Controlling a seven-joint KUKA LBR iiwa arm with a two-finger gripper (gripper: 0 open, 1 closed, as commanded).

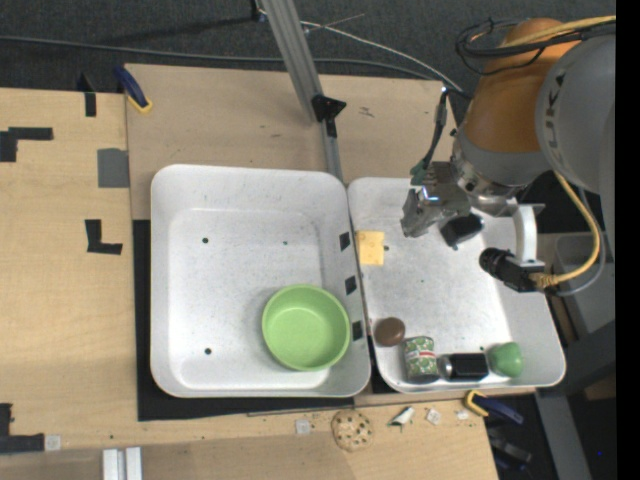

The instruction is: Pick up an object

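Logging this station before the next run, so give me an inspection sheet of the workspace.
Surface: wooden bench, two white bins; left bin, right bin.
Job's things: green bowl in left bin; yellow block, brown disc, can, black item, green ball in right bin.
Clutter: cookie and scraps on bench.
Gripper: gripper above right bin, holding nothing visible.
Cables: yellow cable on arm.
Surroundings: black tape marks, metal pole.

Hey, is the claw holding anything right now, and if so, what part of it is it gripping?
It cannot be told for sure. The claw hangs over the right bin; nothing is visible between its tips. The yellow block lies apart on the bin floor.
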